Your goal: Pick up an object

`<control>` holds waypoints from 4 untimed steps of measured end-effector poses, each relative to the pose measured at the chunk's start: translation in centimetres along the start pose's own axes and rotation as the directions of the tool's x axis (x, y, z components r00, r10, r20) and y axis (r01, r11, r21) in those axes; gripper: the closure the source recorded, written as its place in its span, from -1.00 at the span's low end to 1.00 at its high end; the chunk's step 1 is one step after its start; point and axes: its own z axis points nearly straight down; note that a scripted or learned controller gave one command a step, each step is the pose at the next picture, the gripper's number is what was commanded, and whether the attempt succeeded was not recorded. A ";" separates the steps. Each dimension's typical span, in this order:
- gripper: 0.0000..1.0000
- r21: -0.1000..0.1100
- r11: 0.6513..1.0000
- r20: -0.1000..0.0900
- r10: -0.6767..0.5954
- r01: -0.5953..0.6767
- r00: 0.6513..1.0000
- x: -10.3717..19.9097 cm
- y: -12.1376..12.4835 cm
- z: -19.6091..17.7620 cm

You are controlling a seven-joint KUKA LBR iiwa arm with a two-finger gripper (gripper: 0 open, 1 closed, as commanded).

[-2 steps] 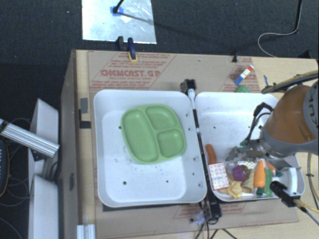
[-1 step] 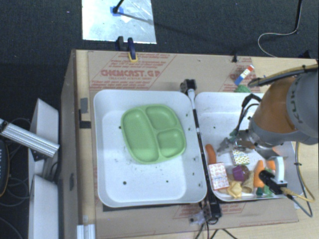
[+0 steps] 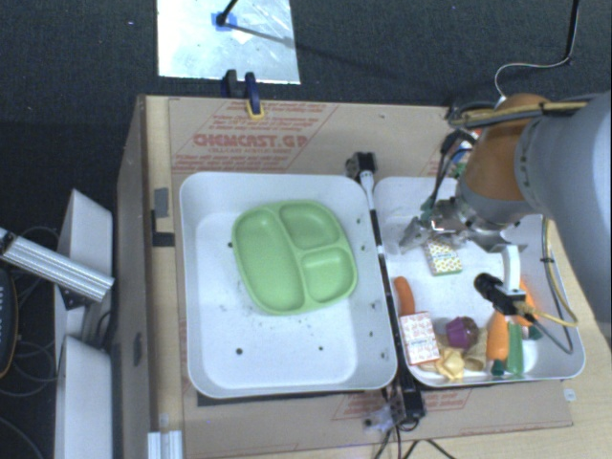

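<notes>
In the right bin point(image 3: 564, 357), the gripper point(image 3: 435, 232) hangs just above a small patterned block point(image 3: 443, 256); I cannot tell its state. The left bin point(image 3: 206, 352) holds a green tray point(image 3: 295, 256).

Green divided plate point(image 3: 295, 255), white bins point(image 3: 215, 352), orange carrot point(image 3: 404, 295)

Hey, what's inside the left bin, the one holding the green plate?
The left bin holds a green divided plate, its three compartments bare. A few small dark specks dot the bin floor around it. Whatever lies beneath the plate is covered.
</notes>
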 end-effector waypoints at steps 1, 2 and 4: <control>1.00 -0.003 1.000 0.003 -0.002 0.002 1.000 -0.2 0.1 -1.1; -1.00 -0.003 1.000 0.003 -0.002 0.002 1.000 -0.2 0.1 -1.1; -1.00 -0.006 1.000 0.003 -0.005 0.005 1.000 -0.2 0.2 -2.2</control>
